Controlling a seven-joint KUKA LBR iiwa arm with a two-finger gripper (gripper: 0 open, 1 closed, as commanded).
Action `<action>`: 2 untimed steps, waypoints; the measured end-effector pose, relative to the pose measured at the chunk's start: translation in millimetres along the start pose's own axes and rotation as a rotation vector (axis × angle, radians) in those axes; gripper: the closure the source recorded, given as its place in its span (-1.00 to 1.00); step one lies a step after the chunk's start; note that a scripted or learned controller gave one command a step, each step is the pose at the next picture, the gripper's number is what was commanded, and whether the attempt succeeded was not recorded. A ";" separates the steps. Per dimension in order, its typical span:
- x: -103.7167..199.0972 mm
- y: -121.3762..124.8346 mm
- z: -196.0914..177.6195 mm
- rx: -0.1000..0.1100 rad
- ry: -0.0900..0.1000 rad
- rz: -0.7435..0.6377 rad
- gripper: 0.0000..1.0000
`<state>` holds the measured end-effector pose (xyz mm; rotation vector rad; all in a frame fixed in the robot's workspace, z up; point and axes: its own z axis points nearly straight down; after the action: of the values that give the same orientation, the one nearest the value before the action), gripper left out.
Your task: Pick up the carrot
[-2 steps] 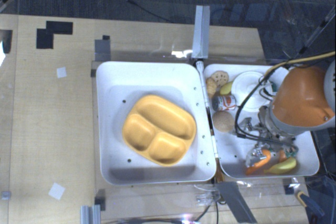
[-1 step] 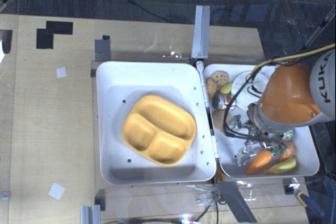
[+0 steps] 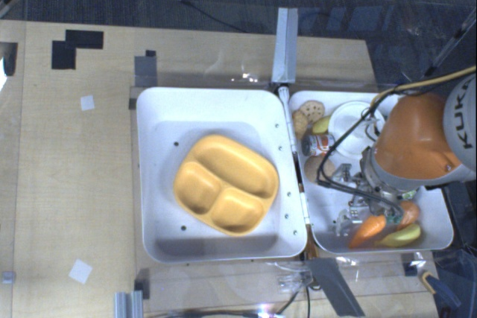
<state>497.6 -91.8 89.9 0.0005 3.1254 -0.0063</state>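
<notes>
Light wood surface [image 3: 67,182] runs across the left of the frame, with black patches near its top left and small pale squares of tape scattered on it.

Left bin [image 3: 156,123]: shallow, white, rounded corners. A yellow three-compartment tray [image 3: 226,183] lies in its middle, turned at an angle, nothing visible in its compartments.

A grey metal bracket [image 3: 284,45] stands at the top of the seam between the two bins.

Right bin [image 3: 440,234]: crowded. At its upper left corner, two round biscuits [image 3: 308,115] sit against the wall. Just right of them lies a white plate [image 3: 350,119], a small yellow-green piece beside its left edge. Below the biscuits stands a small can with a red label [image 3: 317,144].

Arm [image 3: 417,138] enters from the right; the orange band covers the bin's upper right part, and black cables loop off its left side. The gripper [image 3: 356,220] hangs low over the bin's lower half, metal parts cluttered and partly masked by cables. Fingers: cannot tell whether apart or together.

Carrot [image 3: 367,229]: orange, lying tilted on the bin floor near the front wall, its upper end right at the gripper's metalwork. Whether it sits between the fingers is not clear. A yellow-green banana [image 3: 400,236] lies just beside the carrot on its right, along the front wall. A smaller orange item [image 3: 409,214] sits just above the banana, partly under the wrist.
</notes>
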 end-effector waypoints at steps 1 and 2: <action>-4.1 1.6 -13.1 0.000 -0.011 -0.007 1.00; -3.8 1.9 -12.5 0.000 -0.010 -0.007 -1.00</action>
<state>501.2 -89.9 102.5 -0.0110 3.1158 -0.0061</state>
